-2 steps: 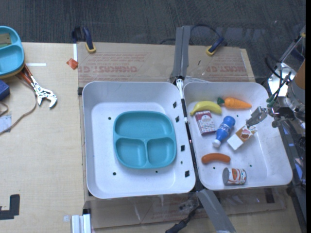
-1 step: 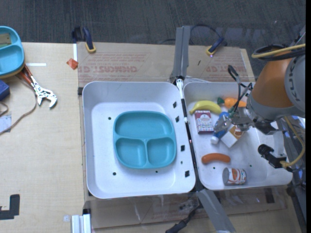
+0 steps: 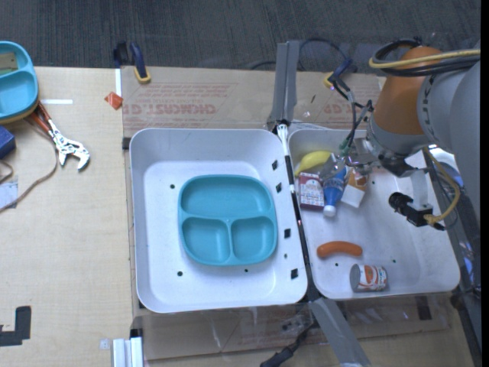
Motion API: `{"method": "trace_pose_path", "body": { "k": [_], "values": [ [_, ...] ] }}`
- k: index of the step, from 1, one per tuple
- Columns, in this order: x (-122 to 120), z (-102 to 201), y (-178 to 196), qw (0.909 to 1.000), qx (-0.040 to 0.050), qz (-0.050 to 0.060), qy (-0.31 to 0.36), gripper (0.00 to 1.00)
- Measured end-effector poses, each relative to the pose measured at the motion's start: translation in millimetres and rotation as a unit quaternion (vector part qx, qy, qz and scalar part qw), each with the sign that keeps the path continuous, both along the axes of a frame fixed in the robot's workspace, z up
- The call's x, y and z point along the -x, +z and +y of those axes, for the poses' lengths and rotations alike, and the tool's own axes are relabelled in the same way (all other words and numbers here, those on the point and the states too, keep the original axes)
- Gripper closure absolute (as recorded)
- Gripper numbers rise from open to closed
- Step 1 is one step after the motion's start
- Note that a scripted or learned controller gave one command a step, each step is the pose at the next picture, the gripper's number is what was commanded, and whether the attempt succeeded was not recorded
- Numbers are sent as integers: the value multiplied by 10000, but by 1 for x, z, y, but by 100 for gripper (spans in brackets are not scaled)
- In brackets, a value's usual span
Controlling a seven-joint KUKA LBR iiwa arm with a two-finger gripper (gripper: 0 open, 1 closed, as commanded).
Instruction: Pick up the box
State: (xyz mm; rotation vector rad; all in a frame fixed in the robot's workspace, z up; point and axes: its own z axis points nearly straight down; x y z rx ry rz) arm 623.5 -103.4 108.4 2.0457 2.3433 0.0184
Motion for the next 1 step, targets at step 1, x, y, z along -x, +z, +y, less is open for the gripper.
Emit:
{"method": "trace_pose_path", "body": {
  "k": [1],
  "values": [
    [-1, -29, 0, 9664, 64, 38, 2568, 0]
  ]
}}
